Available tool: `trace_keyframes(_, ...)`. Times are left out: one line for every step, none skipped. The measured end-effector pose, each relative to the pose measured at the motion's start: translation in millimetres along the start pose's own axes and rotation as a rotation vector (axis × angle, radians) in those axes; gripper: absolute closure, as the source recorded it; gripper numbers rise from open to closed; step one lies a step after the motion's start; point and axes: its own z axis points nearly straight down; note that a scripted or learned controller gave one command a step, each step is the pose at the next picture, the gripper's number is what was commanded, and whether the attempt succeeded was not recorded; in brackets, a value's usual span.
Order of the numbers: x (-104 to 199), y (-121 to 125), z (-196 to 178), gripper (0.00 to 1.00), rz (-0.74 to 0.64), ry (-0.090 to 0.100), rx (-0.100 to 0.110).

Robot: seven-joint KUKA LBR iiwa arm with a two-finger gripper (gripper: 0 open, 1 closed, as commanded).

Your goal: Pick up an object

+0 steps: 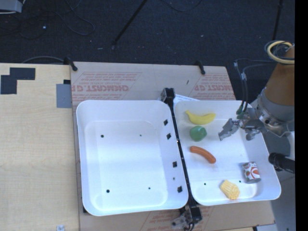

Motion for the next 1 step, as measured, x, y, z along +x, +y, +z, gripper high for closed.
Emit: trace_keyframes(21.9,-27.6,157.6,0.0,0.001,0.001,0.002)
